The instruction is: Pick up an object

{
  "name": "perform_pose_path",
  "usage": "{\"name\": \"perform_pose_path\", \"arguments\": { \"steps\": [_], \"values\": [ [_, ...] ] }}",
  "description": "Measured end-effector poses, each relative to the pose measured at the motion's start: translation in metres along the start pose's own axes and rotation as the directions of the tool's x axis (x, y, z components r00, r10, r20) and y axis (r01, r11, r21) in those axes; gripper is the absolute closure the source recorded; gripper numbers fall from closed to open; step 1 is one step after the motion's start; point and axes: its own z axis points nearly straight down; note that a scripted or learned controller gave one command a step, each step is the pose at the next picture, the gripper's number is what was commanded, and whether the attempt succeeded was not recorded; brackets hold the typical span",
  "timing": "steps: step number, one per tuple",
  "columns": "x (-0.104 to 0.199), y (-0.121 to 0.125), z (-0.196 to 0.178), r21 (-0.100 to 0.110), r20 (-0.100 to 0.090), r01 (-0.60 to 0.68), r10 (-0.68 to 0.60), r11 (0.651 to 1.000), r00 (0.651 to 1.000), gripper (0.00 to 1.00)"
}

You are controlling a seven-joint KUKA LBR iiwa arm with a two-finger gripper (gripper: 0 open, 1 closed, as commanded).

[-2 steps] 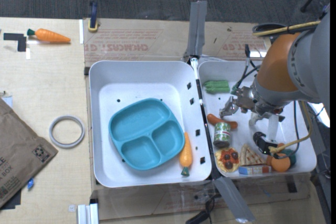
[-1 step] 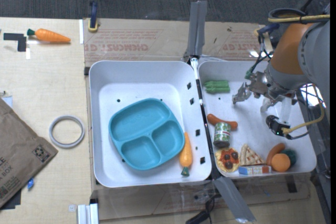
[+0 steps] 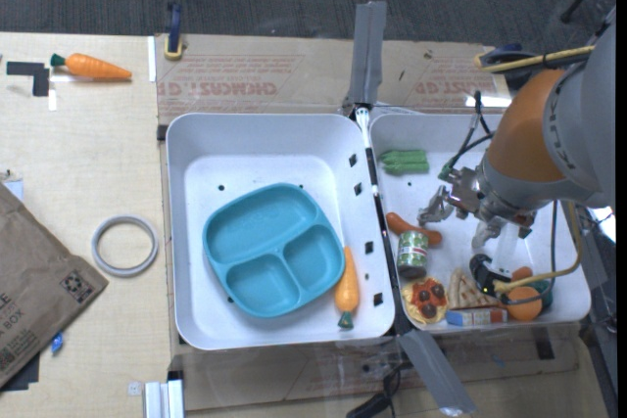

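My gripper [image 3: 460,221] hangs over the middle of the right bin [image 3: 446,134], below the arm's orange band. Its fingers look open, one fingertip [image 3: 434,209] near a red sausage [image 3: 409,226] and the other [image 3: 486,236] to the right; only bin floor shows between them. Beside the sausage stands a green can [image 3: 412,254]. A green pea pod [image 3: 404,161] lies at the bin's back. Along the front lie a pizza slice [image 3: 425,301], a waffle piece [image 3: 461,289], a small box [image 3: 476,316] and an orange [image 3: 526,302].
The left bin [image 3: 191,210] holds a blue divided plate [image 3: 274,250] and a carrot [image 3: 347,284] against the dividing wall. On the bench to the left are another carrot [image 3: 90,67], a grey tape ring [image 3: 124,244] and a cardboard box [image 3: 29,299].
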Motion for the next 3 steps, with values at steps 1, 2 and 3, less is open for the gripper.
{"name": "perform_pose_path", "arguments": {
  "steps": [1, 2, 3],
  "values": [
    [-0.066, -0.041, -0.008, 0.000, -0.001, -0.043, 0.043, 0.999, 0.999, 0.00],
    [-0.056, -0.040, 0.000, -0.001, -0.001, 0.015, -0.015, 1.000, 1.000, 0.00],
    [-0.016, 0.074, -0.001, -0.003, 0.001, 0.257, -0.257, 0.966, 0.966, 0.00]
  ]
}}
